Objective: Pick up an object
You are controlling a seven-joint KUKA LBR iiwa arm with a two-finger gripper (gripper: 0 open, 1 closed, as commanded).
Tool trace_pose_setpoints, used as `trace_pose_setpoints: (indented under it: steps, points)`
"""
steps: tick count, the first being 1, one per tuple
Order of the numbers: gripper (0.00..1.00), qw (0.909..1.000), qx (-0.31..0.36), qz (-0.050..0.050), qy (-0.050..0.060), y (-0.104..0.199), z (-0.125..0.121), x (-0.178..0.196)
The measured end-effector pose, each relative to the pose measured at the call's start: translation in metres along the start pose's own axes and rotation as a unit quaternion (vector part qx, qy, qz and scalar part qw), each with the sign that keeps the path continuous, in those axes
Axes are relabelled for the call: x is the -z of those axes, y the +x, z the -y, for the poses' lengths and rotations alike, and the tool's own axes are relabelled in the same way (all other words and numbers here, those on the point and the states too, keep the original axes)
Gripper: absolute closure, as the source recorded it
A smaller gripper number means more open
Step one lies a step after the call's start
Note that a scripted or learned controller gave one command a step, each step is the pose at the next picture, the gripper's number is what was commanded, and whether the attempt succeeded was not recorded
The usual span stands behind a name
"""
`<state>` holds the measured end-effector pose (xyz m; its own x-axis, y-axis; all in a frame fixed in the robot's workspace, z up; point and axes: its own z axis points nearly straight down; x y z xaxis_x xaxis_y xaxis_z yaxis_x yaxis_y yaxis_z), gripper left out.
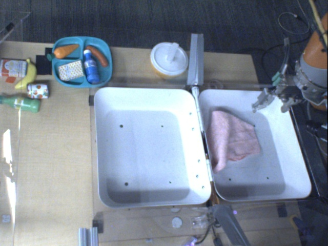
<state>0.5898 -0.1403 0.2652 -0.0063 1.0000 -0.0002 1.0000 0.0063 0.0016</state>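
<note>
Pink cloth (233,140) in right bin (294,158) (crumpled)

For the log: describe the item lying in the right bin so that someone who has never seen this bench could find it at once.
Start at the two shallow white bins side by side; take the right-hand white bin, near the grey arm's two-finger gripper. Inside, against its left wall, lies a crumpled pale pink cloth. It is soft, pink and folded, unlike the hard white plastic around it.
</note>
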Motion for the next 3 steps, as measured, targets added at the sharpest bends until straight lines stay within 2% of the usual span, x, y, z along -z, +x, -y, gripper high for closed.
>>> trace_pose_setpoints:
  steps: [1, 2, 3]
  points:
    - [0.00, 0.9992, 0.039, 0.000, -0.002, 0.059, -0.005, -0.168]
    - [0.00, 0.9998, -0.019, 0.001, -0.004, 0.039, -0.082, -0.175]
    - [0.00, 0.9999, 0.015, 0.001, -0.007, 0.034, -0.014, -0.174]
